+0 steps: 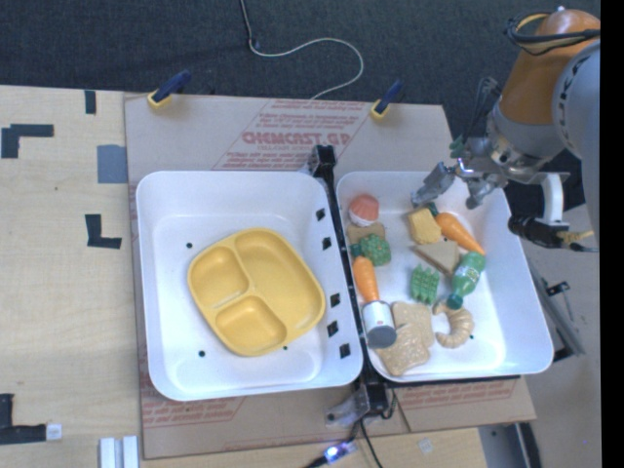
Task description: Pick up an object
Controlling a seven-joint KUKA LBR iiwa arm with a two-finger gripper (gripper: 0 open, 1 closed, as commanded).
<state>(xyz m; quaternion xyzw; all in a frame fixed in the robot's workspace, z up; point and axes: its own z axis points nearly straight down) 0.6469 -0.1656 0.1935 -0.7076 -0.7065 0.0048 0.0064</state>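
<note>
The right bin holds several toy foods: a yellow cheese wedge, an orange carrot, a bread wedge, a green bottle, a second carrot, broccoli, a red and white piece, a shrimp and a grey can. My gripper hangs over the back of this bin, just above the cheese and the carrot. Its fingers are spread apart with nothing between them.
A yellow divided plate lies in the left bin. A black divider runs between the bins. A green ridged piece and a flat bread slice lie at the right bin's front. A cable lies behind the bench.
</note>
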